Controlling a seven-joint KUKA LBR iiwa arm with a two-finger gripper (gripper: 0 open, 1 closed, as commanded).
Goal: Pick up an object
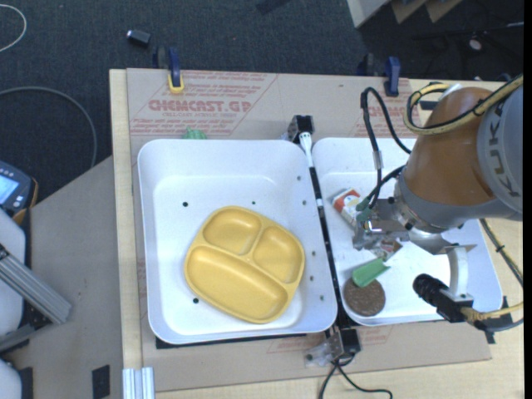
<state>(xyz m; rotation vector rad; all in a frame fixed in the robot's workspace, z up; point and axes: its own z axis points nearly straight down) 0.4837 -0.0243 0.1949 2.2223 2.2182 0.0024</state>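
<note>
1. While the arm reaches in over the right bin (486, 283), the gripper (371, 233) hangs low near that bin's left wall; whether it is parted or closed cannot be told, and nothing is seen held.
2. Candidate objects lie close by: a green piece (368, 271) touching a brown disc (365, 297) toward the bench's front edge, and a red-and-white item (345, 199) toward the rear.
3. The left bin (158, 223) carries a yellow divided tray (244, 262).
4. Risk: the green piece rests tilted on the disc and may slide away on contact.
5. Risk: descending so near the wall could strike the rim or jam an object against it.
</note>
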